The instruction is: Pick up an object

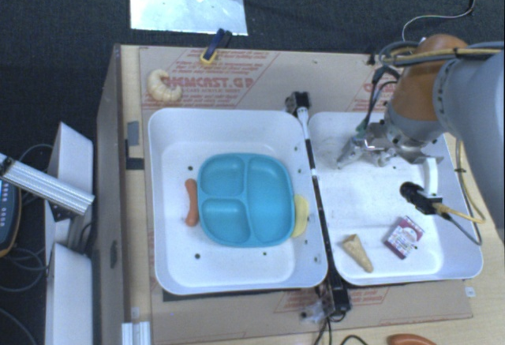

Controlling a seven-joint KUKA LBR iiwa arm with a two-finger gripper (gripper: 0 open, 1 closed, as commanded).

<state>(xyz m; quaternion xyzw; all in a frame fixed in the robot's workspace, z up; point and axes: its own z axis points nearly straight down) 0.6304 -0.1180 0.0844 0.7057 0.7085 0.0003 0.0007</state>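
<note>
My gripper [364,151] hangs over the upper left part of the right bin [465,256], below the orange-banded wrist [418,91]. A tan wedge [357,252] lies near that bin's front edge, well below the gripper. To the right of the wedge lies a small red and white packet [403,237]. In the left bin [170,256] sits a blue divided plate [243,199], with an orange sausage [191,202] along its left side and a yellow piece [301,215] tucked against its right rim. Nothing shows in the gripper's grasp.
A black ridge [312,170] divides the two bins. A black part with a yellow cable [430,204] juts over the right bin's right side. Behind the bins on the cardboard lie a pale curled object [163,86] and a blue and yellow tool [215,46].
</note>
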